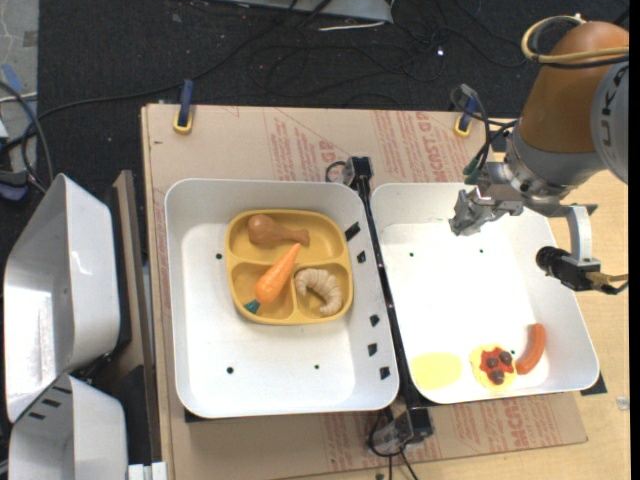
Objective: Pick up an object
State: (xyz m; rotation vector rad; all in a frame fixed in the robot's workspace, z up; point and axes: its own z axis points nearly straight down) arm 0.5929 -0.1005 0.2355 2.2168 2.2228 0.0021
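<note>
Where the right bin (420, 268) begins, claw (468, 216) above its far edge.

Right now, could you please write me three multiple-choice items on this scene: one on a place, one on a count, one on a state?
1. Where does the yellow divided plate lie?
A. In the left bin
B. In the right bin
C. On the cardboard between the bins

2. How many toy foods lie on that plate?
A. One
B. Three
C. Five

3. Where is the gripper?
A. Touching the sausage
B. Over the right bin's far part, away from the food
C. Resting on the carrot

Key: 1 A, the plate sits inside the left bin. 2 B, a drumstick, the carrot and a shrimp. 3 B, the sausage, pizza slice and yellow disc lie by the near wall.
</note>
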